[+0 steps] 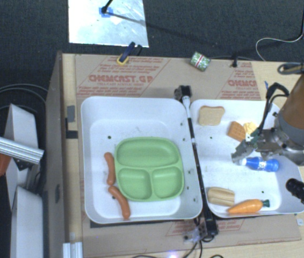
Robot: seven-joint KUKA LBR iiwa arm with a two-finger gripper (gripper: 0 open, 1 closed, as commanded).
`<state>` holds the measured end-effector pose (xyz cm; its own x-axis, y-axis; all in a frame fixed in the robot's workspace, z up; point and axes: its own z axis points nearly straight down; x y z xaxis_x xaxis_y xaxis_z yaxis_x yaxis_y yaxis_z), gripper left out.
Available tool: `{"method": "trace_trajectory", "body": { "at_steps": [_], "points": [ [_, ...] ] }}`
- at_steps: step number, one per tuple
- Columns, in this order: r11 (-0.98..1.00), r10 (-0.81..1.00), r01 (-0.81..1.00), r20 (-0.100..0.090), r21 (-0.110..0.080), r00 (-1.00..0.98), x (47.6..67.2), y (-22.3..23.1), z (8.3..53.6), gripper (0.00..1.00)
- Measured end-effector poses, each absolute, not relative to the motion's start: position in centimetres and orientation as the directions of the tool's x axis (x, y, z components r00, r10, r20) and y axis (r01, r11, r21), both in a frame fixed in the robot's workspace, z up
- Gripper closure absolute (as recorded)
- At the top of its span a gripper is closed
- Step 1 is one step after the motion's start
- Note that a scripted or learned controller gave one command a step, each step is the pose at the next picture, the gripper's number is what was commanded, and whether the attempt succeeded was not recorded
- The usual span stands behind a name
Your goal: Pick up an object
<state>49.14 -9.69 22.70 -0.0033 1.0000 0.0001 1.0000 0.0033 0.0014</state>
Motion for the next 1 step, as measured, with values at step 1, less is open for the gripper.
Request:
{"method": "trace_trajectory", "body": {
  "at_steps": [1],
  "points": [
    [0.000,1.000,1.000,-0.001,0.002,0.000,53.78,-15.89,21.14,0.00]
  ]
}}
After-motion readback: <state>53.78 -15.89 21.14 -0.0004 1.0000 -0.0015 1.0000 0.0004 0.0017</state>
